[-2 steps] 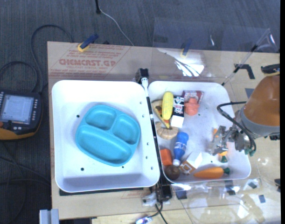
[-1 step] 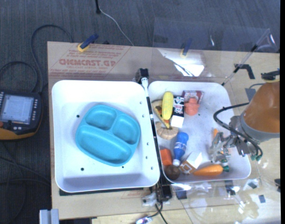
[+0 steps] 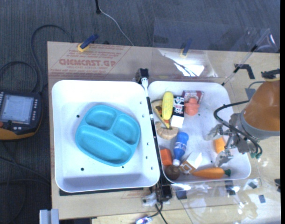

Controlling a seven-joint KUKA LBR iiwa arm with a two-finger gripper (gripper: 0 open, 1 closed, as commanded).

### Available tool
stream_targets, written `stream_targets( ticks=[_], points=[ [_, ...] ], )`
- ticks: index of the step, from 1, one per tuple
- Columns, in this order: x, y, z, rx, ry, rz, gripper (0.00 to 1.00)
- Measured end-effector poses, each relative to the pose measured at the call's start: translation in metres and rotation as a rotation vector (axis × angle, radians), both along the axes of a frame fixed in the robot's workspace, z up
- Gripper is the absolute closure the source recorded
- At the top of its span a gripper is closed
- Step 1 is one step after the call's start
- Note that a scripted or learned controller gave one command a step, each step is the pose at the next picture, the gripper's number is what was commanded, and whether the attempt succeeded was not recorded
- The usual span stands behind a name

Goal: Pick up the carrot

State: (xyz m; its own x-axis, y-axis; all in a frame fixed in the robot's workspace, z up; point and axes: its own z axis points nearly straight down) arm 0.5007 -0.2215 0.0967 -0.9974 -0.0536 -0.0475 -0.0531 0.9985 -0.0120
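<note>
Carrot (image 3: pixel 208 173) lies just below gripper (image 3: pixel 219 147), apart | fingers spread, pinching nothing

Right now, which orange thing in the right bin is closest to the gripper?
The small orange piece beside the gripper, not the long orange carrot lower down or the orange cup far left.

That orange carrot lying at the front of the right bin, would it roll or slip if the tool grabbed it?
The carrot looks smooth and tapered, so it may slip. Lying flat, round-bodied, it would probably roll if nudged sideways. It appears stiff, likely a plastic toy.
</note>
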Motion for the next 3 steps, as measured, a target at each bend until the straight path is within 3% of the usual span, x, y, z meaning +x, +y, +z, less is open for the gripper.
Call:
stream_targets(
  ticks=[1, 2, 3],
  points=[
    [-0.003, 0.001, 0.008, 0.001, 0.015, 0.004, 1.00],
    [-0.003, 0.001, 0.007, 0.002, 0.017, 0.004, 0.00],
    [0.012, -0.002, -0.006, 0.016, 0.037, -0.318, 0.00]
  ],
)
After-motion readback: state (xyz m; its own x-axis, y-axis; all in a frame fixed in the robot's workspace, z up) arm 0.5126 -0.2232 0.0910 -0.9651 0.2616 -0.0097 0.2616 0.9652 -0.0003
